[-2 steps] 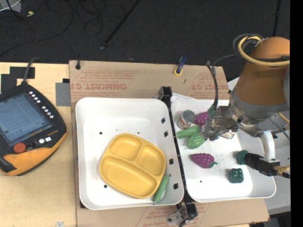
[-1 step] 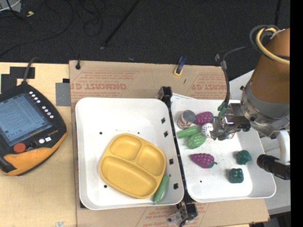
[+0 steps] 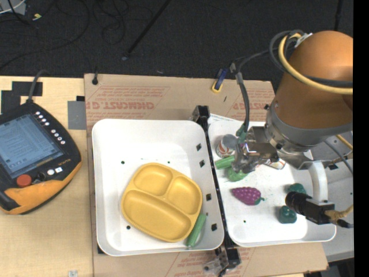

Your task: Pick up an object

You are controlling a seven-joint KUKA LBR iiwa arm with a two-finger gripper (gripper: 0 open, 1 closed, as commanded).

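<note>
The tool (image 3: 245,157) hangs low in the right bin (image 3: 271,235); whether it grips anything cannot be told. Just beneath lies a green toy (image 3: 230,169), with purple toy grapes (image 3: 248,195) nearer. The grapes look light, stiff and bumpy; grip across their middle.

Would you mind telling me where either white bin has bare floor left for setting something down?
Left bin: bare strip behind the yellow divided plastic plate, running down its left. Right bin: bare patch in front of the purple toy grapes. Crowded around the pincer.
</note>
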